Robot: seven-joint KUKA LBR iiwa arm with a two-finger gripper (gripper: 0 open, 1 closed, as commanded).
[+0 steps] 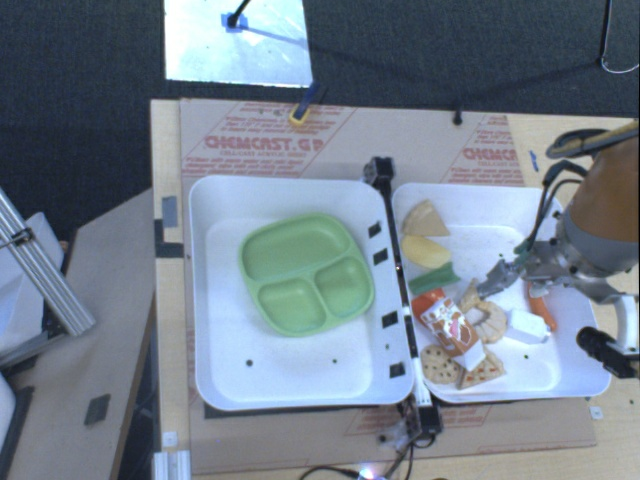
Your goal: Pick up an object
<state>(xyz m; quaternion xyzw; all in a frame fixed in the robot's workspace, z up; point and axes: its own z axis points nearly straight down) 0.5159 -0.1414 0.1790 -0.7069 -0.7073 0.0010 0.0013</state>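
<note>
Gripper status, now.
Gripper: low in the right bin, over the food pile; open or shut cannot be told, and nothing is seen held.

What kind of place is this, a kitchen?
Probably a robot lab, not a kitchen: a robot arm reaches over two white bins, one holding a green tray, the other toy food.

1. This is a robot lab, not a home.
2. A bench (250, 128) holds two white bins (215, 298).
3. Metal framing (40, 268) stands by the bench's left edge.
4. Cables (400, 68) cross dark carpet (80, 88).
</note>
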